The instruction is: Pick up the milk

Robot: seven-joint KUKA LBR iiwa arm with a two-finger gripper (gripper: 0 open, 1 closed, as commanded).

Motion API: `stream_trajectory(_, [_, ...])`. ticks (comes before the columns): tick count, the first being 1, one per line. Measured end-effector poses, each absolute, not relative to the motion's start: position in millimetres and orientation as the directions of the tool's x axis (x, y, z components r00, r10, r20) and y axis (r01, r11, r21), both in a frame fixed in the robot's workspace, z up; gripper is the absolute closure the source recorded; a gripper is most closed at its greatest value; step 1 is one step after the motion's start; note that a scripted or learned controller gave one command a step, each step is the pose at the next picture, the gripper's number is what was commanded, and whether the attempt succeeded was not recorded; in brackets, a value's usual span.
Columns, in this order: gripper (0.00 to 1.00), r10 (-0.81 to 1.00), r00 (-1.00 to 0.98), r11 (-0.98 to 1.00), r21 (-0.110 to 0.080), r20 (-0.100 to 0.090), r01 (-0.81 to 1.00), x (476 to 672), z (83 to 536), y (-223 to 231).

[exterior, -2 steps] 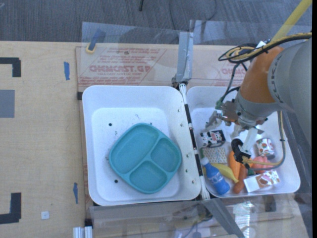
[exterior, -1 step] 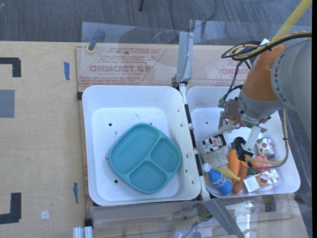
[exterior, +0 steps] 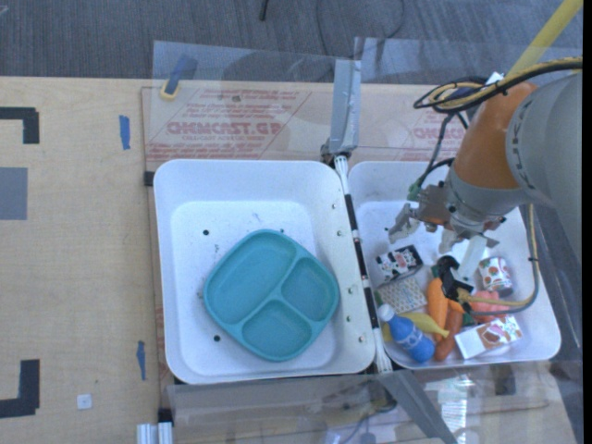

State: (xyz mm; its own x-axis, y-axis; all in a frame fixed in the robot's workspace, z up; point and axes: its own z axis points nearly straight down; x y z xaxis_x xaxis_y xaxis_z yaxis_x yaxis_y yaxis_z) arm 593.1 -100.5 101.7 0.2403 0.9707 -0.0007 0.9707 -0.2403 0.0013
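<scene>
The milk (exterior: 400,262) is a small black-and-white carton lying in the right bin (exterior: 546,336), close to the divider. My gripper (exterior: 435,246) hangs over that bin just right of and above the carton. Its fingers are spread open, one grey finger (exterior: 404,223) above the carton and one pale finger (exterior: 468,255) further right. Nothing sits between them. The orange band and grey wrist hide the bin's far right part.
Crowded around the milk are a speckled tan piece (exterior: 403,294), carrots (exterior: 437,302), a blue bottle (exterior: 410,336), a banana (exterior: 424,322) and two red-and-white cartons (exterior: 487,337). The left bin (exterior: 185,202) holds a teal divided plate (exterior: 271,294).
</scene>
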Motion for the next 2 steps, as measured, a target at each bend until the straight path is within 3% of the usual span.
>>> stream_trajectory(1, [0.0,0.977,0.212,-0.212,0.009,0.004,0.977,567.8,89.1,-120.7])
stream_trajectory(2, [0.0,0.977,0.212,-0.212,0.009,0.003,0.977,567.7,89.0,-121.0])
